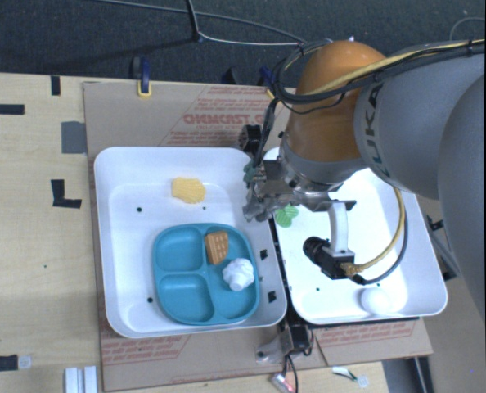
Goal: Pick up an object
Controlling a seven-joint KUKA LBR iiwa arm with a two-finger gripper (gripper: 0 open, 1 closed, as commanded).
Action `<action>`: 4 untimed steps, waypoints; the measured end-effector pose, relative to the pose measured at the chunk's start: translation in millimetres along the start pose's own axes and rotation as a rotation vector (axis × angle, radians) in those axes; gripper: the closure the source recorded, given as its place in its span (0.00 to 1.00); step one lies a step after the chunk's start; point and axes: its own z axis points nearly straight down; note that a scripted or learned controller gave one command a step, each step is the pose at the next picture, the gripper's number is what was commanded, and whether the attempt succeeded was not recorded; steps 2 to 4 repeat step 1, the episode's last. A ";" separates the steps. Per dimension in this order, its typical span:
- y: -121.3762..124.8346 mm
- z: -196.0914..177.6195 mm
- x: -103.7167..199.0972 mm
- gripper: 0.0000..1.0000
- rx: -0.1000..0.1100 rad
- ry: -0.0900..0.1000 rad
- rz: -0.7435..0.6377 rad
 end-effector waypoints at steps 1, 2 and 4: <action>0.4 0.0 -2.4 0.00 0.000 -0.001 0.004; 0.4 0.0 -2.4 0.00 0.000 -0.001 0.004; 0.4 0.0 -2.4 0.00 0.000 -0.001 0.004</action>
